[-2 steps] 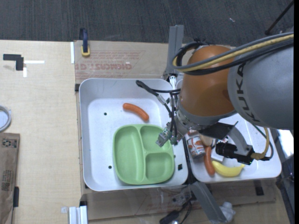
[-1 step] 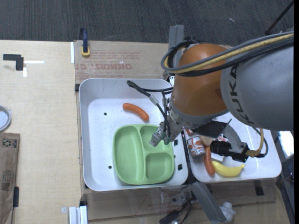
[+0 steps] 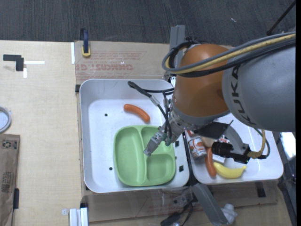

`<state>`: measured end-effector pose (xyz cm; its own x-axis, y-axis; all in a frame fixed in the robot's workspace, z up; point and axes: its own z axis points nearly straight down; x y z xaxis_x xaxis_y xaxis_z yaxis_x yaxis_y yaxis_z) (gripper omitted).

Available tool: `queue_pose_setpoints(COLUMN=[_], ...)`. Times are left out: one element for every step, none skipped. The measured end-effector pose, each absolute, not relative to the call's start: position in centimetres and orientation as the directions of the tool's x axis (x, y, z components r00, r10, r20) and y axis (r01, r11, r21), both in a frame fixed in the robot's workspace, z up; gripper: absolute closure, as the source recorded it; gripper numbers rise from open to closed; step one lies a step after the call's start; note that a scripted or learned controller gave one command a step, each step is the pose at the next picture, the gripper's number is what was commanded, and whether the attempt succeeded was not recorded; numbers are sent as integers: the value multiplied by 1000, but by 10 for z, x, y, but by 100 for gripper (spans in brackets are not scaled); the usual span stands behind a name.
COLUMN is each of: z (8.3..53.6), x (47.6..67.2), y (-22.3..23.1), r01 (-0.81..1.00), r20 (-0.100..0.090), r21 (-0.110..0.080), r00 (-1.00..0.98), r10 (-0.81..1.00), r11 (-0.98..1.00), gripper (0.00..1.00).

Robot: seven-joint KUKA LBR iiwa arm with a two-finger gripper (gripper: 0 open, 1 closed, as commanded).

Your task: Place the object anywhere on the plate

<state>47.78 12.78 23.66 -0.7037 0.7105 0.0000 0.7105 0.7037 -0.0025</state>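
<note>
From the camera above, I see my tool (image 3: pixel 151 147) low in the middle of the frame, over the green plate (image 3: pixel 131 161). I cannot tell what its tips are doing. The orange sausage (image 3: pixel 137 111) lies in the white bin (image 3: pixel 94 126), just above the plate. I think picking comes next.

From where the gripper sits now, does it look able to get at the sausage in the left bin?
Probably yes. The gripper hangs over the green plate, and the sausage lies on bare bin floor just beyond the plate's far edge, with nothing on top of it or between them.
</note>
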Motion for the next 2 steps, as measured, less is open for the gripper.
queue_pose_setpoints(z=[172,191], x=[477,478], y=[161,45], r01=[808,744], r20=[1,0], r21=[-5,-2], r00=[-589,-668], r10=[808,744], r11=[589,668], gripper=[0,0])
